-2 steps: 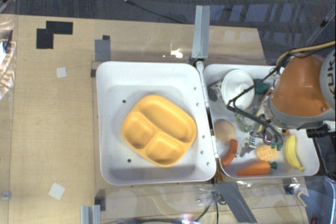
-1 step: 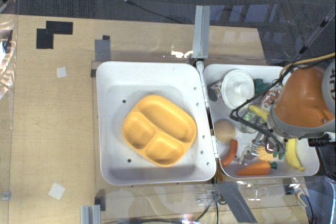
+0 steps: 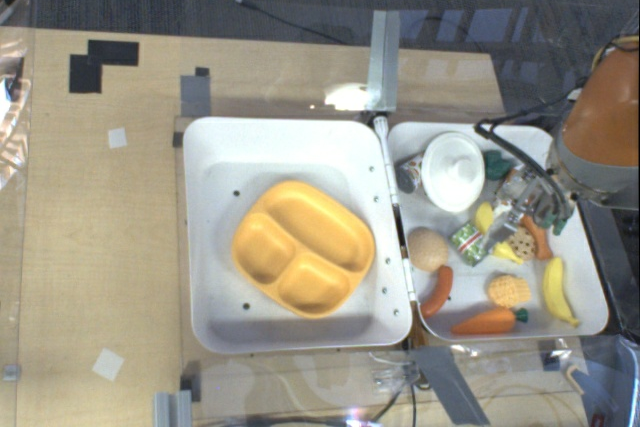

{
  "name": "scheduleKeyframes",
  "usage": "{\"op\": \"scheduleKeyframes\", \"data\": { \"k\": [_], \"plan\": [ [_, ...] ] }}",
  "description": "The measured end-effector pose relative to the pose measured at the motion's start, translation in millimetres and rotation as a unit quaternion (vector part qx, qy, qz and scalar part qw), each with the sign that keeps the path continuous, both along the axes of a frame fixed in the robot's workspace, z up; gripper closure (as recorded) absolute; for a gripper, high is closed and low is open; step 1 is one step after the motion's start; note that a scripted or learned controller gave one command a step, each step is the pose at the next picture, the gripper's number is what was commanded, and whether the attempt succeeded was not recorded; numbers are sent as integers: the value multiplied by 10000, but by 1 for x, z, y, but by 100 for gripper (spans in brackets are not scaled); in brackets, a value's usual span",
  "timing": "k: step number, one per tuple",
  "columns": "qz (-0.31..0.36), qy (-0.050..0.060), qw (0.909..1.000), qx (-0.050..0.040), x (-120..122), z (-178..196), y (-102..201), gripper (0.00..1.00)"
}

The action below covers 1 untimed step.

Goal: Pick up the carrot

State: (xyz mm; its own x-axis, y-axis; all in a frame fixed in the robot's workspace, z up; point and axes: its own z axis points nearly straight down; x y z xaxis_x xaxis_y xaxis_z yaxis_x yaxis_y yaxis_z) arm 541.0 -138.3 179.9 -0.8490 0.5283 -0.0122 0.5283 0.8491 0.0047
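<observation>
1. Locate the carrot (image 3: 486,322) in the right bin (image 3: 597,315). It lies flat along the near wall, with its green end pointing right.
2. Note its neighbours: a sausage (image 3: 437,290) lies just to its left, a yellow bumpy piece (image 3: 509,290) sits just above it, and a banana (image 3: 555,292) lies to its right.
3. Locate the gripper (image 3: 522,207) over the middle of the right bin, well apart from the carrot. The arm (image 3: 605,130) enters from the right.
4. Do not rely on this view for the finger state: the gripper is small and cluttered against the toys, so you cannot tell whether it is parted or closed, and nothing is clearly held.
5. Observe the white cup (image 3: 453,171) at the far side of the right bin and an egg (image 3: 428,249) near the divider.
6. Observe the yellow tray (image 3: 303,246) in the left bin (image 3: 215,215).
</observation>
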Motion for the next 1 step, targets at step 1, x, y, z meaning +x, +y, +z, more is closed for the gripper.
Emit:
{"op": "scheduleKeyframes", "data": {
  "k": [1],
  "plan": [
    [386,-20,9993,-9,-49,-90,-10,0]
  ]
}}
